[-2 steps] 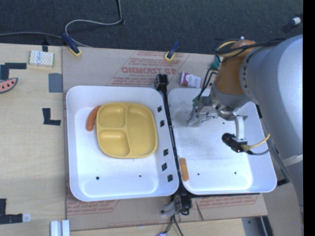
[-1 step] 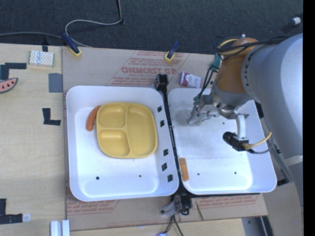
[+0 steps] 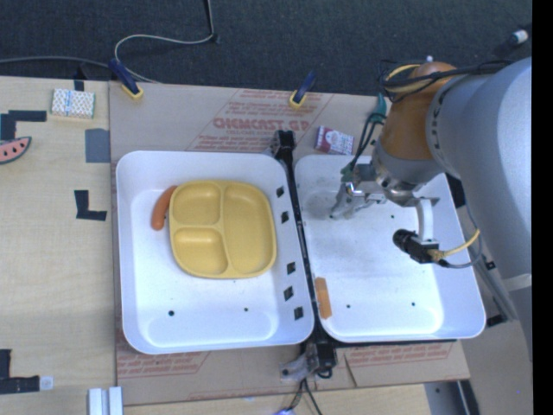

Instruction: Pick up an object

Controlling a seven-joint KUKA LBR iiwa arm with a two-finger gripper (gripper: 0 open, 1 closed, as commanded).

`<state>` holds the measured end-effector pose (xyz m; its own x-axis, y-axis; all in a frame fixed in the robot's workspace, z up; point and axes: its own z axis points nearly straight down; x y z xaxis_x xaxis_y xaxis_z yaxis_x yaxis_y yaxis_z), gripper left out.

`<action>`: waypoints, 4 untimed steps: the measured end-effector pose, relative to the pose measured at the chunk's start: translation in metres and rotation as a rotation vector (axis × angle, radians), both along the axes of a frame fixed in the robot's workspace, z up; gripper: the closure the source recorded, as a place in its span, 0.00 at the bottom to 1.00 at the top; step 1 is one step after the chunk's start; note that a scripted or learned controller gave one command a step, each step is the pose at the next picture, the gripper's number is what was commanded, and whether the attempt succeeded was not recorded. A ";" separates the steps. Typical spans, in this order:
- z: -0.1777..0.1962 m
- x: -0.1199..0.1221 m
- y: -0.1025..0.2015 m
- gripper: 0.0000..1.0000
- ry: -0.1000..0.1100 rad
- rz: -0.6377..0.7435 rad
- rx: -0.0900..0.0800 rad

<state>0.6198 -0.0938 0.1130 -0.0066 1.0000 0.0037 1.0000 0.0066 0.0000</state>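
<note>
At the far left of the bench (image 3: 52, 258), a small patterned block (image 3: 73, 103) and a red slice-shaped piece (image 3: 15, 149) are seen, well apart from the bins. In the left bin (image 3: 147, 318), a yellow divided plate (image 3: 223, 228) is laid flat, and an orange sausage-shaped toy (image 3: 160, 207) is found touching the plate's left rim. At the lower left edge of the right bin (image 3: 406, 318), just beside the divider between the bins, a small orange piece (image 3: 322, 296) is lying. Above that bin, on the cardboard, a small red-and-white packet (image 3: 333, 140) is placed.

The jaws (image 3: 343, 206) are held low over the upper left part of the right bin; nothing is seen between them, and whether they are set wide or narrow cannot be told at this size. The step in hand is judged to be the approach, with no object picked up yet. The nearest candidate, the small orange piece, lies below and slightly left of the jaws in this view, near but apart. For the next move, the jaws would need to be carried toward it, lowered astride it, and closed close to the bin wall, where a fouled grasp could be risked
</note>
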 end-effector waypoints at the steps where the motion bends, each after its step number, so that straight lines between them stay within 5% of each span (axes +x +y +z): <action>1: 0.009 0.000 0.001 1.00 0.002 0.001 0.002; 2: 0.009 0.000 0.001 0.00 0.002 0.001 0.002; 3: -0.028 0.049 0.001 0.00 -0.002 -0.004 -0.003; 4: -0.018 0.049 0.000 1.00 0.000 -0.003 -0.007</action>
<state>0.6687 -0.0943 0.0950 -0.0034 1.0000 -0.0035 1.0000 0.0034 0.0003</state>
